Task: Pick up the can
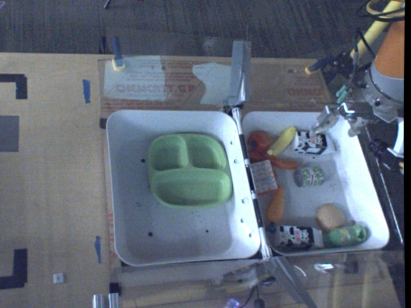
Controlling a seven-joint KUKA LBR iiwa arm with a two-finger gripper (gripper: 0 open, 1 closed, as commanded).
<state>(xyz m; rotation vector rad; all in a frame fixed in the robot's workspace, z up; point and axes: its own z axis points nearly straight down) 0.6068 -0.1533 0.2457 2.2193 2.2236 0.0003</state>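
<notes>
The can (309,176) is lying on its side near the middle of the right bin (376,197), clear of the walls. It is a small cylinder with a green and white label and a grey end facing the left wall. Judging by its look, it is probably light, stiff and smooth, so it may be rolling away if pushed from one side; the fingers would be better closing across the curved body at its middle than over the ends.

Just toward the far wall a small carton (311,142) with black and white cow markings is lying, with a yellow banana (281,140) beside it and a red rounded piece (259,143) in the far left corner. An orange carrot (276,204) is leaning along the left wall, next to a flat pale packet (263,176). Along the near wall a second cow carton (295,237), a tan round piece (330,216) and a green bottle (345,235) are sitting. All look like hard plastic toys.

The gripper (334,116) is hanging over the far right corner of the right bin, well apart from the can and holding nothing; how wide it is standing I cannot tell.

The left bin (128,172) is carrying a matte green divided plate (189,170) at its centre.
</notes>
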